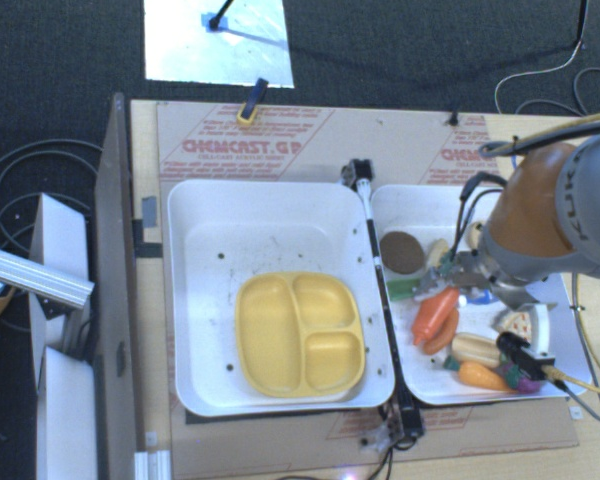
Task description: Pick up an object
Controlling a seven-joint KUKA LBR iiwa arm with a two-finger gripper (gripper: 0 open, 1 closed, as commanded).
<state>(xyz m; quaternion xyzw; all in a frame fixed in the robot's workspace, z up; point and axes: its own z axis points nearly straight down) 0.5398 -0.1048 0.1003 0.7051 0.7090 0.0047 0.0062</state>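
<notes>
A cardboard-covered counter (pixel 280 138) stands on dark carpet. The left bin (pixel 195 268) holds a yellow divided plate (pixel 300 333). Right of it, the right bin (pixel 420 203) holds toy food, including an orange carrot (pixel 435 313), beneath the gripper (pixel 470 273); its grip state is unclear.

A: Item, arm (pixel 565 208): finish?
B: Rounded casing, grey, with a broad orange band (pixel 525 203) at the wrist end.
A: Cabling?
B: Thin dark cable (pixel 467 203) looping along the orange section; a pale cable (pixel 540 133) arching over the top.
A: Markings, screws?
B: Too blurred to list.
</notes>
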